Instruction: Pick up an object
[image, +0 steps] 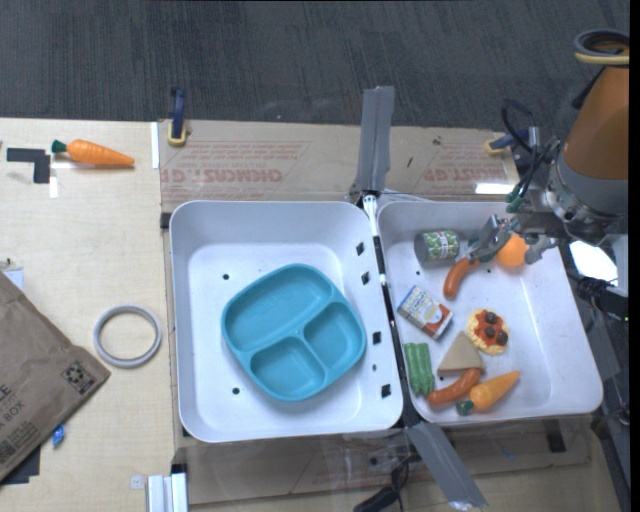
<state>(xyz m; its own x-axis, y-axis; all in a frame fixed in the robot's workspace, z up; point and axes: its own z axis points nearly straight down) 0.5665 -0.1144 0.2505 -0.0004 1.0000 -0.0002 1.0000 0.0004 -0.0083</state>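
Up at the right of the frame, our claw hangs low in the right white bin, just beside a small orange ball and touching a red sausage-shaped toy. We cannot tell how far it is open or whether it has hold of anything.

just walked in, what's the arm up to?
The arm's claw is down in the right bin, at its far side among toy food, right by a sausage, a green can and an orange. I can't tell that it holds anything yet. The left bin holds a blue tray.
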